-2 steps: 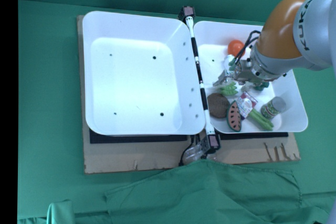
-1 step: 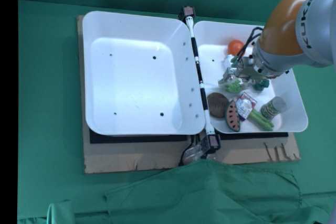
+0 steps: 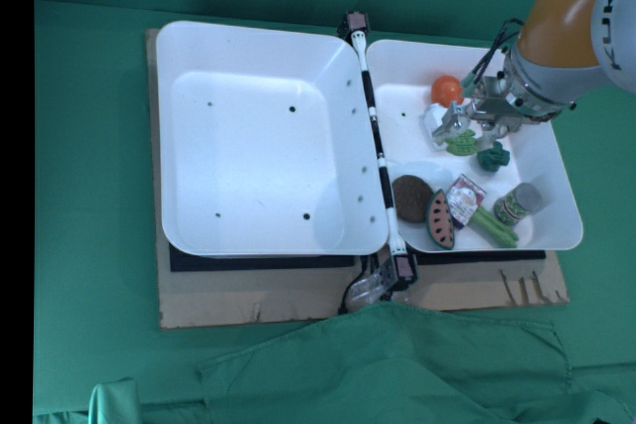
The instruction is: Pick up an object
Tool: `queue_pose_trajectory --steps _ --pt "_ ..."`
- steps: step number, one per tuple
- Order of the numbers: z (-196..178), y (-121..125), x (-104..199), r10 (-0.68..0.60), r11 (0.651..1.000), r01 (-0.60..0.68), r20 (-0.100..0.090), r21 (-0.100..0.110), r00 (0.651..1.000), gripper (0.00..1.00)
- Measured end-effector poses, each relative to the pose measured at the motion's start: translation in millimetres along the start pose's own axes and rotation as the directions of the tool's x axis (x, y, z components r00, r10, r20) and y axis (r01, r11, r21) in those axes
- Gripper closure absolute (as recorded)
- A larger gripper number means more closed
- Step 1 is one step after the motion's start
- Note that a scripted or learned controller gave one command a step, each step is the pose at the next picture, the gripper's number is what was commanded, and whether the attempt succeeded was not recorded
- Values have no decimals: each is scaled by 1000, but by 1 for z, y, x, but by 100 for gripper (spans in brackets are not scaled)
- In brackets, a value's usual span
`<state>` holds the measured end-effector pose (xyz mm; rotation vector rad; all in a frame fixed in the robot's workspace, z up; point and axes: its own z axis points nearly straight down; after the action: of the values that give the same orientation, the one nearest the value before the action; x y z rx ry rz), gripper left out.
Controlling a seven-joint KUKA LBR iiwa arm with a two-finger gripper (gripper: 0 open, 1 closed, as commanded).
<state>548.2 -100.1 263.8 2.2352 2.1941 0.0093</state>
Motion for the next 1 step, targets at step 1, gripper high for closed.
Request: queue_pose_trajectory --steps 1 --pt "-48 2 7 12 1000 -12 -1 1 1000 100"
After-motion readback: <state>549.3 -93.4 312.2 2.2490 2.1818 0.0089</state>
